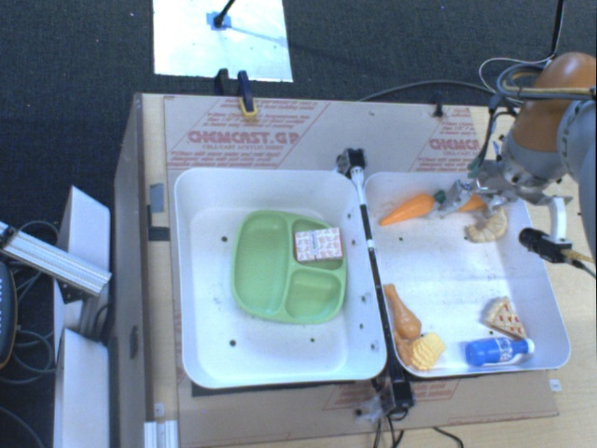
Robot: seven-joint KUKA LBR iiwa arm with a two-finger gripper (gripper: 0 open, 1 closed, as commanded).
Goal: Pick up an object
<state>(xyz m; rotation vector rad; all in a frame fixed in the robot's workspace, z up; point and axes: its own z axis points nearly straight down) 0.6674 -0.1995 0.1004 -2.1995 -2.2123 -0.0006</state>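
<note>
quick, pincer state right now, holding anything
Pincer: at the far end of the right bin, by the carrot; open or closed cannot be told, nothing visibly held.

Counter [280,133]: brown protective sheet printed CHEMCAST. Directly on it: left white bin [201,343] and right white bin [550,329], side by side, touching; clamps [244,96] at far edge.
</note>
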